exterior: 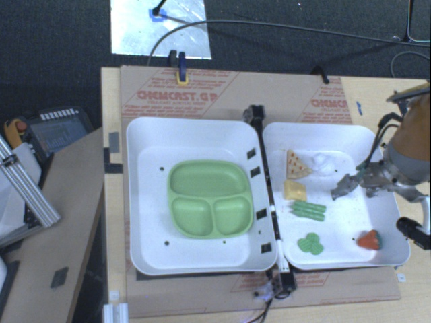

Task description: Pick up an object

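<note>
You have two white bins side by side on the tabletop (111, 99). The left bin (145, 153) holds one green tray (209, 198) with three compartments. The right bin (387, 237) holds five loose items: one pizza slice (295, 163), one yellow cheese wedge (294, 191), one bundle of green beans (309, 211), one green broccoli piece (310, 244) and one red strawberry (368, 240). Your gripper (342, 187) hangs over the right bin, just right of the cheese wedge and apart from it, with nothing visibly between its fingers; you cannot tell whether they are open or closed.
</note>
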Robot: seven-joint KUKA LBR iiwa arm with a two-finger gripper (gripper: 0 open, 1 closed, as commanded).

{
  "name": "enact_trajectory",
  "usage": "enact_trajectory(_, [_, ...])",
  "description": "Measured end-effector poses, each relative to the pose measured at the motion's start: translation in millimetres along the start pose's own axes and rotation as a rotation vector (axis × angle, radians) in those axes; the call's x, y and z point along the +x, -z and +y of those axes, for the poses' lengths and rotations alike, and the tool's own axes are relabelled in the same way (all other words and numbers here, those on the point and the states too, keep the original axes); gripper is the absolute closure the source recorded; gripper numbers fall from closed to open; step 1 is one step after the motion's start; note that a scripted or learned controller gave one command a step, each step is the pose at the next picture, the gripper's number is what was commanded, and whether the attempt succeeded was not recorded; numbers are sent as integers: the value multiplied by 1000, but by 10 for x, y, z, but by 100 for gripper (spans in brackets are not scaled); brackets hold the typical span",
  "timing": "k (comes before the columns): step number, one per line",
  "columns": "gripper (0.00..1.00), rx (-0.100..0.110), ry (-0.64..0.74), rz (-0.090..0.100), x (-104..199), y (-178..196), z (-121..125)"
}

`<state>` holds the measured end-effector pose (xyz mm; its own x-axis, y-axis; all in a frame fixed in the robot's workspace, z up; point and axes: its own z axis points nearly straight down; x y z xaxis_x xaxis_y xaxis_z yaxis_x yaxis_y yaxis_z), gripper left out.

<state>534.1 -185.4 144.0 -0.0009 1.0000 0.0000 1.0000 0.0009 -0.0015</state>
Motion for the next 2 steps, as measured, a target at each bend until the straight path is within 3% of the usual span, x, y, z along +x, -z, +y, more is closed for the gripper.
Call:
enact_trajectory(1, [0,0,0,1,64,-486,-76])
enact_trajectory(2, [100,-5,1,-2,55,-355,-60])
